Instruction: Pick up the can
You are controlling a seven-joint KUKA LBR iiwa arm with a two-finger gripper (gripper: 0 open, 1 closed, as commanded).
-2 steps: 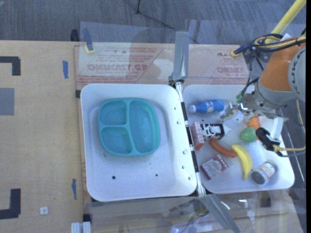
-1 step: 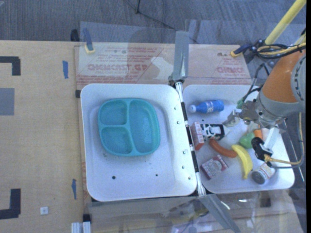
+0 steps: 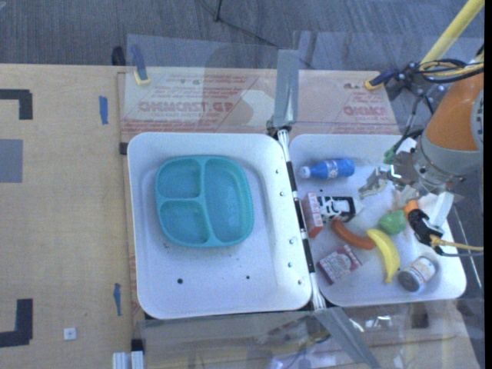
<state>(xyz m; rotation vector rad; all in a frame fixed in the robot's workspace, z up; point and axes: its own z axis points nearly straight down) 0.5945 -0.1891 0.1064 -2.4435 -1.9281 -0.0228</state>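
We're looking down on two white bins side by side on the tabletop (image 3: 61,206). The left bin (image 3: 146,283) holds just a teal divided plate (image 3: 204,201). The right bin (image 3: 453,283) is crowded: the can (image 3: 417,274) lies in its near right corner. Just left of the can we see a banana (image 3: 386,254), then a red sausage (image 3: 350,234) and a small red packet (image 3: 339,264). A green fruit (image 3: 393,221) sits just beyond the banana. Well beyond the can lies a blue bottle (image 3: 328,169). The gripper (image 3: 382,181) hovers over the right bin's far side, well apart from the can; whether it's open or closed, we cannot tell.
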